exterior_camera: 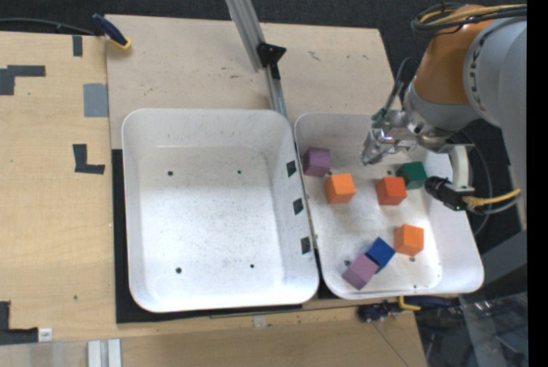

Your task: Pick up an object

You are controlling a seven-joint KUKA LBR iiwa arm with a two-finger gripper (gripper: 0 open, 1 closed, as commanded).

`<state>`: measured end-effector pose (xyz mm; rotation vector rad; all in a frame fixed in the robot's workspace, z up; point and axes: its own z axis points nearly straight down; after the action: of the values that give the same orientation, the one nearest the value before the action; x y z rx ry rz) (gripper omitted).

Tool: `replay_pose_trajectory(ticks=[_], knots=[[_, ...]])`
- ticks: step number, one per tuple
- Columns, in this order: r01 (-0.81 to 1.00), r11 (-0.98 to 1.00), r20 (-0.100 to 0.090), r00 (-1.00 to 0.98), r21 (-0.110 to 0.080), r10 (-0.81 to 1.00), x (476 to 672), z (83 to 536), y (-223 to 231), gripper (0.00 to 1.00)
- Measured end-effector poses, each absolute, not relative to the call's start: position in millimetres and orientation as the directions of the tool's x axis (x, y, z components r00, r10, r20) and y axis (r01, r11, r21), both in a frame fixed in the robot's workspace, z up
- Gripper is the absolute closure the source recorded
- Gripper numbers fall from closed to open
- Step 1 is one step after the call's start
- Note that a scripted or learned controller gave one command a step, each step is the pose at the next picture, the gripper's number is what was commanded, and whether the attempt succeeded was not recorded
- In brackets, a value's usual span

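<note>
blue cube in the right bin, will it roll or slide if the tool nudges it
The blue cube has flat faces, so it would probably slide on the smooth floor of the right bin instead of rolling. It looks small and stiff, likely light. It seems to touch a purple cube, so a nudge may shift both together.

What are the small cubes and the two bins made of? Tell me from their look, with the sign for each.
The orange cube and its neighbours look like painted wood or solid plastic: flat matte colour, crisp edges, no shine. Which of the two stays open. The right bin and the left bin look like thin moulded plastic: glossy white, rounded rims, scuffed and speckled floors.
</note>
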<state>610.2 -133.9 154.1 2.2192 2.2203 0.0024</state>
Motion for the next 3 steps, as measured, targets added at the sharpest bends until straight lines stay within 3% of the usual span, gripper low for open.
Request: replay_pose_trajectory(ticks=[2, 3], knots=[[1.0, 0.002, -0.001, -0.002, 0.006, 1.0, 603.7, 265, -131, 1.0], [1.0, 0.005, 0.001, -0.005, -0.002, 1.0, 594.1, 249, -79, 1.0]])
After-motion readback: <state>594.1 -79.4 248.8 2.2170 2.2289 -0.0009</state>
